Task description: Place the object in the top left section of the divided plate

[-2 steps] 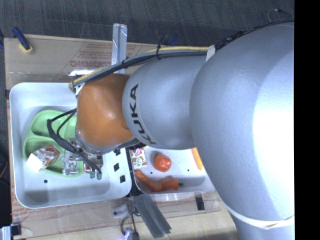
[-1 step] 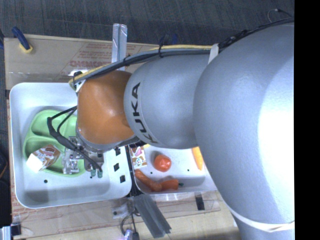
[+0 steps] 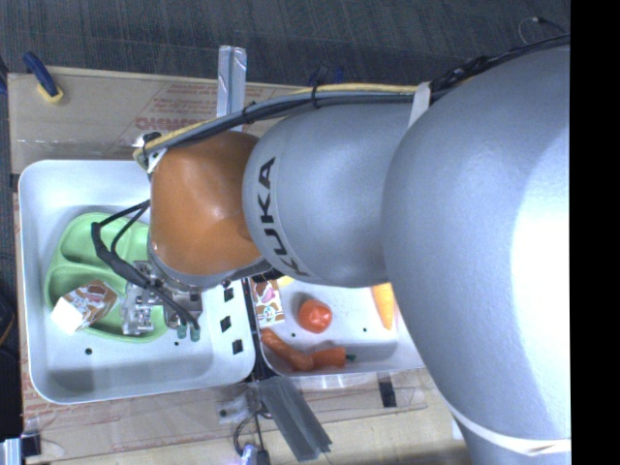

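A green divided plate (image 3: 76,245) lies in the left bin (image 3: 58,381), partly hidden under the arm. In the plate's lower section sits a brown and white object (image 3: 85,303). My gripper (image 3: 145,320) hangs over the plate's right edge, just right of that object, below the orange wrist band (image 3: 199,211). Nothing shows between the fingers.
The right bin (image 3: 402,352) holds a red tomato-like ball (image 3: 314,315), an orange carrot-like item (image 3: 305,358), a printed card (image 3: 268,303) and a yellow-orange piece (image 3: 384,303). The grey arm covers most of the right bin and the bench's right side. A blue clip (image 3: 42,76) sits at the bench's upper left.
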Controlling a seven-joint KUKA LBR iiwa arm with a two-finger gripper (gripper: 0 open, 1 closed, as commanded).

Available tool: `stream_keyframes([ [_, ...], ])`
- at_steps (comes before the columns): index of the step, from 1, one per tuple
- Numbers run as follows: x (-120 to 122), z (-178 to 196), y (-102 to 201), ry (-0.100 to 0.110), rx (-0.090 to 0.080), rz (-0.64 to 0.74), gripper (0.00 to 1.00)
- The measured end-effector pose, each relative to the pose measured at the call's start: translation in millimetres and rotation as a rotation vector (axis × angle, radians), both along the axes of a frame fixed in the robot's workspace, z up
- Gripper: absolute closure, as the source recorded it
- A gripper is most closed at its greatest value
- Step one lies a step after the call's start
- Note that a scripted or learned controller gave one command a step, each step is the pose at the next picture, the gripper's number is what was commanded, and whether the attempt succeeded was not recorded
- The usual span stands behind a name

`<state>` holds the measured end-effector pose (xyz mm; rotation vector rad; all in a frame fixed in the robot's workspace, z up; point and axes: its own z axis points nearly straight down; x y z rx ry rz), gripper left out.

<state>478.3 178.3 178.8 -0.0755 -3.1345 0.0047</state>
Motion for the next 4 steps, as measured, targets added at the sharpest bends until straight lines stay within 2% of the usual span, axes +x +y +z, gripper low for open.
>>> stream_keyframes([
  [2,2,16,2,0.001,-0.001,0.008,1.0],
  [3,-1,73,-14,-0.008,0.002,-0.075,1.0],
  [4,-1,25,-67,-0.005,0.002,-0.019,1.0],
])
